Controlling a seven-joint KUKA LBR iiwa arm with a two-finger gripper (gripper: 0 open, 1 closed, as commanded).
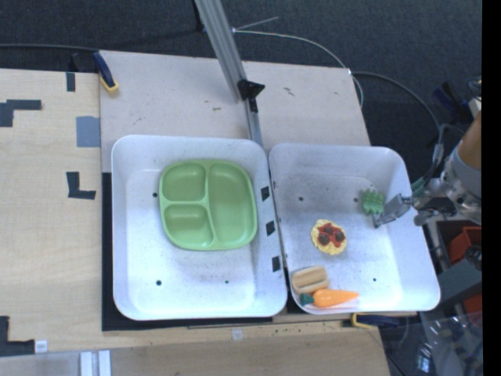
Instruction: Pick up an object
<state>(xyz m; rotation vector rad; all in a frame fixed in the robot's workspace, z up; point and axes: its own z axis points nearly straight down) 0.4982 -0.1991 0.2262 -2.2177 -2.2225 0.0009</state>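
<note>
1. I've got a pale wooden bench (47,210) over dark carpet, carrying two shallow white bins side by side, with a metal pole slanting in from the top edge down to the seam between them.
2. My gripper (385,215) sits at the right bin's (344,163) right edge, tips poking just over the rim; whether they're spread or closed I cannot tell at this size.
3. Just beside those tips lies a small green toy (372,202), close to the right wall and not between them.
4. Toward the bin's middle there's a yellow tart with red topping (329,236).
5. In the near-left corner a tan bread piece (308,277) lies touching an orange carrot (335,297).
6. The left bin (133,280) bears a green divided plate (208,204), centred toward its far edge.
</note>
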